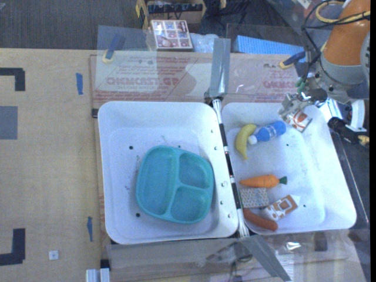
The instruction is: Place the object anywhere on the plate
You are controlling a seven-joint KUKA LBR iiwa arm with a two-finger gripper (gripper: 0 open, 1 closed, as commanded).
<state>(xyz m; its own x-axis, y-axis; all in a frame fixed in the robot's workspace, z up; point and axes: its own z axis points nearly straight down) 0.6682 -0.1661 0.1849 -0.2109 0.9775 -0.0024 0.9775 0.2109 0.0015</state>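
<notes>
A teal divided plate [174,184] lies in the left bin [117,128]. The right bin [329,175] holds a yellow banana [243,140], a blue bottle [269,131], a carrot [262,181], a grey packet [254,197], a small orange-and-white carton [281,207] and a red sausage [260,220]. My gripper [295,107] hovers over the right bin's far right corner. A small white-and-orange box [301,121] sits right at its tip; whether it is gripped or just lying beneath is unclear.
A metal divider [220,69] stands behind the seam between the bins. A cardboard box [170,4] and a printed carton [171,34] sit beyond the bench's back edge. Cables [346,128] run along the right bin's right rim.
</notes>
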